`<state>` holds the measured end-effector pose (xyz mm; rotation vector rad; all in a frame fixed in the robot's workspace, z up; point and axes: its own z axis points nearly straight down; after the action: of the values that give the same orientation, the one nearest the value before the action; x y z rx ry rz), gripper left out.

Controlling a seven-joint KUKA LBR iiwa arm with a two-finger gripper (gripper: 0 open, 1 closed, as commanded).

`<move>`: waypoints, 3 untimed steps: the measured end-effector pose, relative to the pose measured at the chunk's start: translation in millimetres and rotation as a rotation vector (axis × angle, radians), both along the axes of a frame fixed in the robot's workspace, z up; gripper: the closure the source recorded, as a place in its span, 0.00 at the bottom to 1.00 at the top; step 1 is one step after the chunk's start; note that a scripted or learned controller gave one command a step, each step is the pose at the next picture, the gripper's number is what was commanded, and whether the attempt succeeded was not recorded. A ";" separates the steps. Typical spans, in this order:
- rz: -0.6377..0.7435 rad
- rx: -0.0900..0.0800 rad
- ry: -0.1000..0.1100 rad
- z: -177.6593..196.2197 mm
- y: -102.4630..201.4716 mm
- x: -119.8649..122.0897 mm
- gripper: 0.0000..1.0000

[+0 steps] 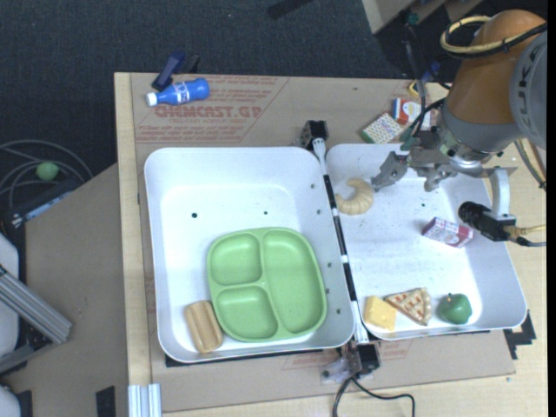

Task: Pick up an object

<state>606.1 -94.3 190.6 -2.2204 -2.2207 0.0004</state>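
My gripper point(410, 172) hangs over the back of the right bin point(495, 259), its two fingers point(387, 171) spread apart with nothing between them. A tan croissant point(354, 196) lies just left of the fingers, near the bin's left wall. A small pink-and-white packet point(447, 231) rests in the bin's middle right. Along the front of that bin lie a yellow cheese wedge point(380, 314), a pizza slice point(410, 304) and a green apple point(454, 307).
The left bin point(174, 189) holds a green divided plate point(263, 282) and a tan bread piece point(203, 325). A blue-and-white bottle point(178, 91) lies on the bench behind it. Small cards point(388, 124) sit behind the right bin. A black clamp point(316, 134) joins the bins.
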 end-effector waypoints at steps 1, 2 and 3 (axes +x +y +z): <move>0.001 0.000 0.002 -93.1 2.3 40.6 0.00; 0.001 -0.001 -0.003 -105.7 0.4 60.6 0.00; 0.002 -0.001 -0.006 -94.9 0.8 61.5 1.00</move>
<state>667.6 -93.5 95.6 -2.2219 -2.2261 -0.0043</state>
